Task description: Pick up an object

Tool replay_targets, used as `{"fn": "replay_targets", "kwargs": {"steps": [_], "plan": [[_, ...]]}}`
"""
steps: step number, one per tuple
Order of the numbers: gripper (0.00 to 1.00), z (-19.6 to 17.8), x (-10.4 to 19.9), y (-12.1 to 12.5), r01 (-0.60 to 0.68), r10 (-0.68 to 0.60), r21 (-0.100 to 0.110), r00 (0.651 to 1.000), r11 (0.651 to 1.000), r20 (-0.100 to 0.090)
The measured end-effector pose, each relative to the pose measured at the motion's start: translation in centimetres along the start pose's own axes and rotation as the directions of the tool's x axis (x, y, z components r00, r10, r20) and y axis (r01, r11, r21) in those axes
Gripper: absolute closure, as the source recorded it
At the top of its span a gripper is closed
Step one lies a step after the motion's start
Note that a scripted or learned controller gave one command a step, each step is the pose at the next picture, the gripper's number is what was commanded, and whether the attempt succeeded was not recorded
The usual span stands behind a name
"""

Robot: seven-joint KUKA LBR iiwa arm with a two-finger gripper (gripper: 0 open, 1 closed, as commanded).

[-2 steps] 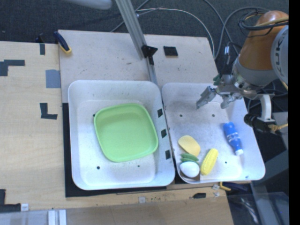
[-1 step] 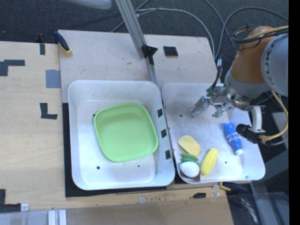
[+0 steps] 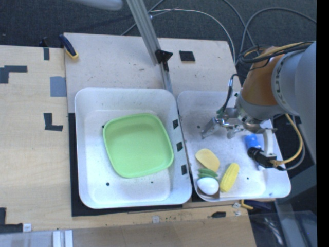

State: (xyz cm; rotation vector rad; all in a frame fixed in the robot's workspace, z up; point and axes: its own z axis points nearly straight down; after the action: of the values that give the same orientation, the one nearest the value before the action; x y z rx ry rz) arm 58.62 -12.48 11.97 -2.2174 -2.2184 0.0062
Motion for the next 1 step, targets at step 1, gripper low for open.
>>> {"fn": "replay_targets", "kwargs": {"steps": [1], "plan": [[0.00,3.02,0.02,0.06,0.000,0.000,-0.007,1.000,1.000,0.001]]}}
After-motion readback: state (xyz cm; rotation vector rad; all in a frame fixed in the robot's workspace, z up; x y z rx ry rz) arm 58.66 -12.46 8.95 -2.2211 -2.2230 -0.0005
